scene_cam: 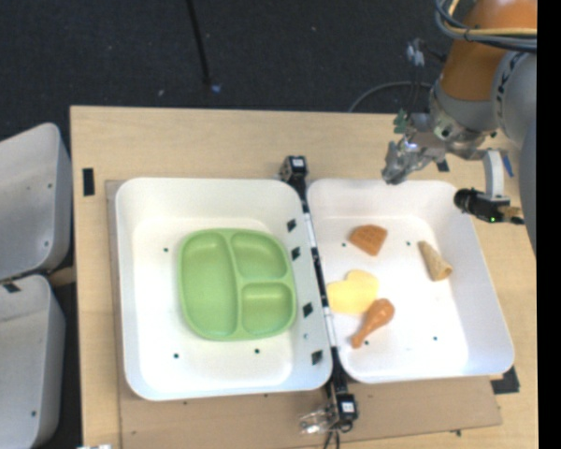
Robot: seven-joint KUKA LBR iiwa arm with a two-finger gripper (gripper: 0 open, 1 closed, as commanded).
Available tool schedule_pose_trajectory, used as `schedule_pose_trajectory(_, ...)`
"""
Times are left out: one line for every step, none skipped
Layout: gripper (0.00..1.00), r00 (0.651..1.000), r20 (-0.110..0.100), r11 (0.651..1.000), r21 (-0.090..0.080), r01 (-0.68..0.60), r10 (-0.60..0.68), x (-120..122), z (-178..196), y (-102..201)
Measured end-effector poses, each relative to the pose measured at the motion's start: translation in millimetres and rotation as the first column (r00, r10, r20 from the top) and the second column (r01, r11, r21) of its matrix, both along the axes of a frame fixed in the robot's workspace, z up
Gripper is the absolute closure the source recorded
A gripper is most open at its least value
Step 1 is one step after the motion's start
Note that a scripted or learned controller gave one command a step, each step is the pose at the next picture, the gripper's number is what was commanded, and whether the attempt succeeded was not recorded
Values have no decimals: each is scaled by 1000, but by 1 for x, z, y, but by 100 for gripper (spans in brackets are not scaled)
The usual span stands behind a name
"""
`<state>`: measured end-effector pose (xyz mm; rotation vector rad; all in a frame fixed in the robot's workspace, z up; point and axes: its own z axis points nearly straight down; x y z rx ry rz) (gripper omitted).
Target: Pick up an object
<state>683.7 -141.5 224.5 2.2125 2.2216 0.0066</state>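
The right bin (467,344) holds an orange wedge-shaped piece (368,239), a tan cone (436,260), a pale yellow flat piece (352,291) and an orange drumstick (373,321) that touches the yellow piece's lower right edge. My gripper (398,170) hangs over the bin's far rim, up and to the right of the orange wedge, apart from every object. Nothing shows between its fingers.
A green divided plate (236,283) lies in the left bin (150,363). A black clip (294,168) sits at the far end of the seam between the bins. A black fitting (475,201) sticks out near the right bin's far right corner.
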Motion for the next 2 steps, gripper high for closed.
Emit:
schedule_pose_trajectory(100,1000,-3,1000,0,-2,2,1,24,-1)
schedule_pose_trajectory(100,1000,-6,1000,2,-2,2,-7,34,52)
